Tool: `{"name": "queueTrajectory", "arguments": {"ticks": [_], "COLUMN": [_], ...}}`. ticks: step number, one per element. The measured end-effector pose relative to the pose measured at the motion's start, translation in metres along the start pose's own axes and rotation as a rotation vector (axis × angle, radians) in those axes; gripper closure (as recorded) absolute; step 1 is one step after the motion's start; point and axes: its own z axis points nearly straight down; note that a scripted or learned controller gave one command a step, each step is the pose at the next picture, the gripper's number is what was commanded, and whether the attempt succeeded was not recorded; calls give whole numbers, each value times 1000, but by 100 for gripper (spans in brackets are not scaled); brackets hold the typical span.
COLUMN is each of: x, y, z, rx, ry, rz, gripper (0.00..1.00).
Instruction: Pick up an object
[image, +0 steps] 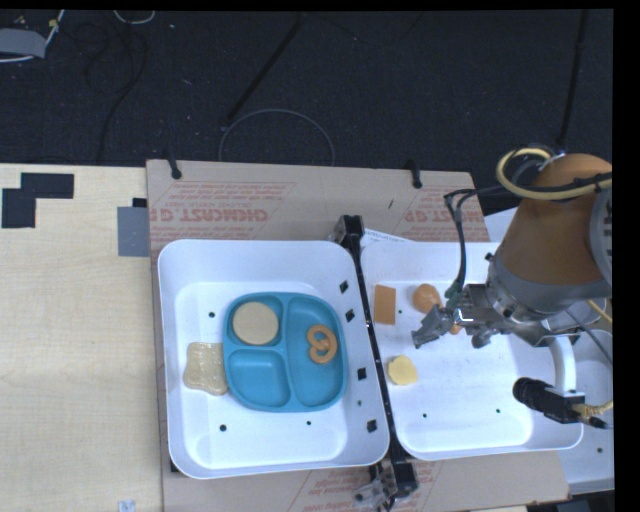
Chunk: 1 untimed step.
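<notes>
Nearest the camera in the right bin (470, 440) sits a round yellow piece (402, 370), lying loose on the white floor just below and left of the gripper (432, 330), free on all sides, so it looks like an easy candidate for a pick. The gripper hangs low over the bin floor, dark fingers splayed apart with nothing between them, so nothing is lifted yet. Just beyond the gripper, an orange ball (427, 297) rests close by its upper side, and a tan block (384, 304) lies to the gripper's left, hard by the divider. Further left of the gripper, the other bin carries a blue tray (283, 385) holding a round cracker (254, 323) and a pretzel (321, 344), sorted into compartments. The arm (552, 240) reaches in from the right, wrist bent down and pointing leftward toward the loose pieces.
</notes>
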Motion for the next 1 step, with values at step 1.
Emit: {"name": "queueTrajectory", "arguments": {"ticks": [1], "x": [-3], "y": [-9], "z": [60], "rx": [2], "ry": [1], "rz": [1], "gripper": [0]}}
